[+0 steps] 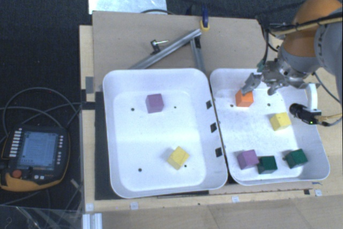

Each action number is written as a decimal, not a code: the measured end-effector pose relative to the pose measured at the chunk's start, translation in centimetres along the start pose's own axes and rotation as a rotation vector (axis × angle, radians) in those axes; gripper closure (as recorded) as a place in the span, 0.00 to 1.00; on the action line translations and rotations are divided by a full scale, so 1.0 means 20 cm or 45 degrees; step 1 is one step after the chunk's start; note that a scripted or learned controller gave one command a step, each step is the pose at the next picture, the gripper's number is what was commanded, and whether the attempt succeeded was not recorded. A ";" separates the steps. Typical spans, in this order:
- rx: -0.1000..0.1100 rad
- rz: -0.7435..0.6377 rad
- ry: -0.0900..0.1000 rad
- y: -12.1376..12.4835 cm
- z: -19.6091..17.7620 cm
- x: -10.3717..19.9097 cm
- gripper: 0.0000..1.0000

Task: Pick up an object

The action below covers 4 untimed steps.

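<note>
Two white bins sitting side by side; left bin (115, 115) holding purple cube (154, 103) and yellow cube (178, 157). Right bin (316, 166): orange cube (244, 98) lying near far-left corner, gripper (263, 85) hovering just above-right, fingers spread, gripping nothing, seemingly lining up for it.

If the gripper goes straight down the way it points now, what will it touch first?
Probably the small orange cube in the right white bin; the gripper hangs just above it, though depth is unclear.
</note>
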<state>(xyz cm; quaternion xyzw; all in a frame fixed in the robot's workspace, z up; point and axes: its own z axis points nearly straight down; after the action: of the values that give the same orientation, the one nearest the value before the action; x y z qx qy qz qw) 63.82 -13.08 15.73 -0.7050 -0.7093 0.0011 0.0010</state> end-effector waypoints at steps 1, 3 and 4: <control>0.000 0.004 0.000 0.03 0.27 -0.04 0.00; -0.010 -0.001 -0.002 0.05 0.27 -0.04 1.00; -0.013 -0.001 -0.001 0.09 0.02 -0.01 1.00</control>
<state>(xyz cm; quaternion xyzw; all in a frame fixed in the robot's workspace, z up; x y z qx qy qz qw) 65.69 -13.30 15.25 -0.7048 -0.7094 -0.0021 -0.0028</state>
